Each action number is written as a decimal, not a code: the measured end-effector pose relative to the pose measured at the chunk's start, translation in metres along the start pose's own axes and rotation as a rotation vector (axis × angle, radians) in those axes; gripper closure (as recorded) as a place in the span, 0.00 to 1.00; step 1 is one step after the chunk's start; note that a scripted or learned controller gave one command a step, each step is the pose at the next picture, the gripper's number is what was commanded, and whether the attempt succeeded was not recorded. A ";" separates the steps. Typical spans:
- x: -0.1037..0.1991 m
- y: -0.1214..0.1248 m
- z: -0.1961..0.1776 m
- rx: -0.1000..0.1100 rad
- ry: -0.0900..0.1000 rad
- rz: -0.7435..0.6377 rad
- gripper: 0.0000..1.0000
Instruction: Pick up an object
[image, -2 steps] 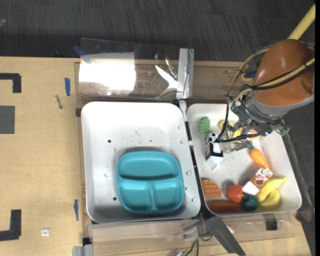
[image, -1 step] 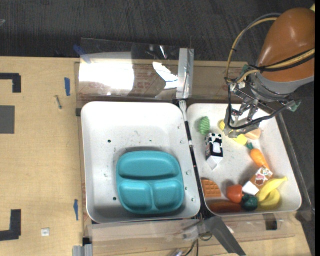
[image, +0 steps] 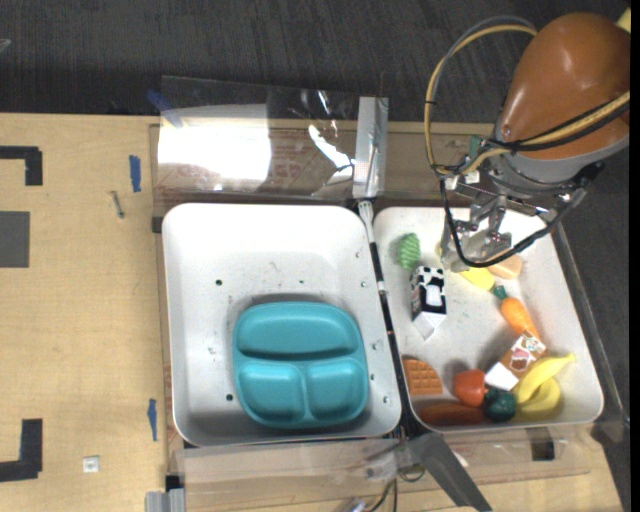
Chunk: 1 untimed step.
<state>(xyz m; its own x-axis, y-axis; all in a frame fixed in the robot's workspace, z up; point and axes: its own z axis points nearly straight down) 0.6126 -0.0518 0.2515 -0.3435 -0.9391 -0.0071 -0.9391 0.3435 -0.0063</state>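
Sitting in the left bin (image: 190, 240) is a teal divided tray (image: 298, 362). Over in the right bin (image: 580, 330) there's a green piece (image: 408, 248), a black-and-white toy (image: 430, 290), a waffle (image: 422, 376), a tomato (image: 469, 384), a carrot (image: 518, 314) and a banana (image: 545, 382). The gripper (image: 487, 240) hangs above the bin's far end near a yellow-orange piece (image: 497, 270).

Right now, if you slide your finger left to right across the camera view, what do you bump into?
Teal three-compartment plastic tray → green leafy toy vegetable → black-and-white toy cow → orange toy carrot → yellow toy banana. The things jumbled in the near corner of the right white bin are skipped.
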 end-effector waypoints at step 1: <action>-0.027 -0.050 -0.063 0.005 -0.001 0.003 1.00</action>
<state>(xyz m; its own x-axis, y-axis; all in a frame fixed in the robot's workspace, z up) 0.6686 -0.0440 0.3153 -0.3465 -0.9380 -0.0077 -0.9380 0.3466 -0.0114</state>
